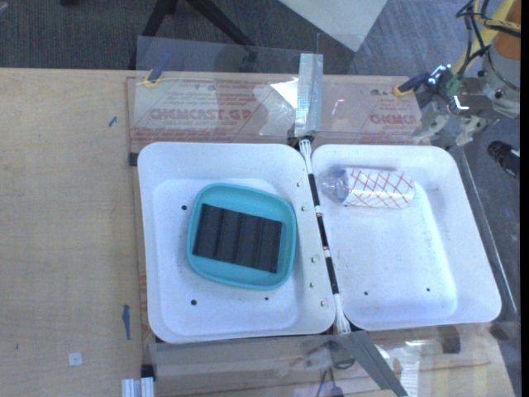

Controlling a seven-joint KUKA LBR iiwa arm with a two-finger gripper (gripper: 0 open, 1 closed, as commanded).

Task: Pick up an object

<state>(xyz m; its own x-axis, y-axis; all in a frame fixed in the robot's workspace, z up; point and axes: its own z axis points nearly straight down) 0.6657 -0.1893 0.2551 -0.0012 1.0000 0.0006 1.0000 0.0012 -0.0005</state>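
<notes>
Teal dish (241, 236) fills left bin (165, 172); gripper (442, 126) state unclear, beyond right bin (430, 279).

Right bin (430, 279) lies mostly open below the wrapped bottle (368, 187); teal tray (241, 236) fills left bin's (165, 222) ctr.

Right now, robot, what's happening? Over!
Gripper up at the right bin's far corner, holding nothing. Red-and-white packet lies in that bin, untouched. Teal tray in left bin. Nothing blocking.
</notes>
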